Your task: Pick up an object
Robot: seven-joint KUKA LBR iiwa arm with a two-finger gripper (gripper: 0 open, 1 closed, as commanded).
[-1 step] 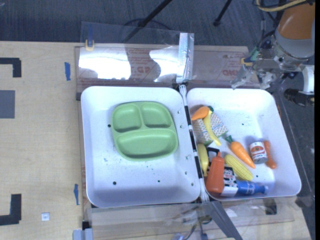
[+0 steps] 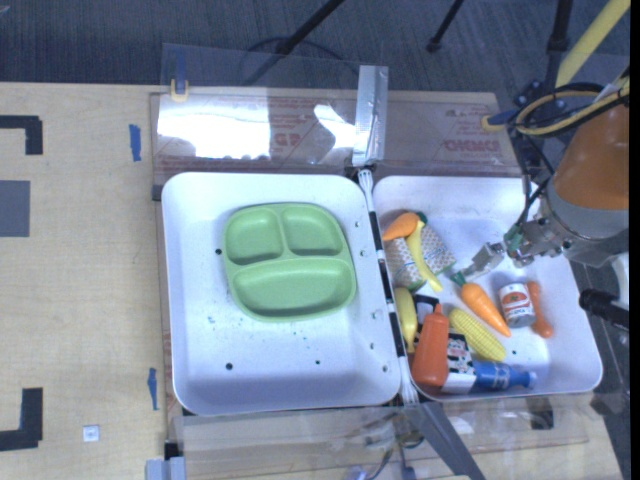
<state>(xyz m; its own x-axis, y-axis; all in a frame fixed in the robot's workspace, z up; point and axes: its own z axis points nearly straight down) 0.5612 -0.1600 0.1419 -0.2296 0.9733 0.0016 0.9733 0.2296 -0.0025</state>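
at the near edge of the right bin [image 2: 585,373], around six o'clock, lie an orange bottle [image 2: 431,351] and a blue marker [image 2: 497,375]; a corn cob [image 2: 478,334] and carrot [image 2: 483,306] sit just beyond. the gripper [image 2: 484,257] hangs above the carrot at twelve o'clock, seemingly narrow and holding nothing. this looks like the approach: next, descend and close. the fingertips are blurred, and the arm is cut off at three o'clock.

Faint red lettering runs along the clear panel [image 2: 300,128] behind the bins and a label marks the small can [image 2: 516,303], none of it legible.
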